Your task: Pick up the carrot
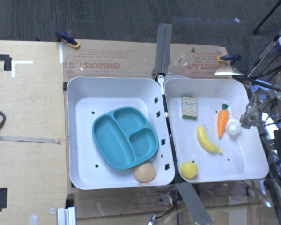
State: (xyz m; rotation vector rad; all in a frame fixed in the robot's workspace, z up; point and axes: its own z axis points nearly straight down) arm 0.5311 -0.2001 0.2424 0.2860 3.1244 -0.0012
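One carrot point(221, 121), crowded by neighbours.
I can't tell my tool's point(249, 117) state; a white blob point(233, 127) touching the carrot and the banana point(207, 140) nearby could spoil my grasp.

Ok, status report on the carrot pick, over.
Gripper at right bin's right edge, holding nothing. Carrot lying free. White ball touching it.

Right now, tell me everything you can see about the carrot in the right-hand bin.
The carrot is a small orange toy, seemingly plastic, with a green top. It lies flat on the floor of the right bin, green end pointing away from the camera, tip toward it. A small white object sits against its right side. The banana lies apart, to its left.
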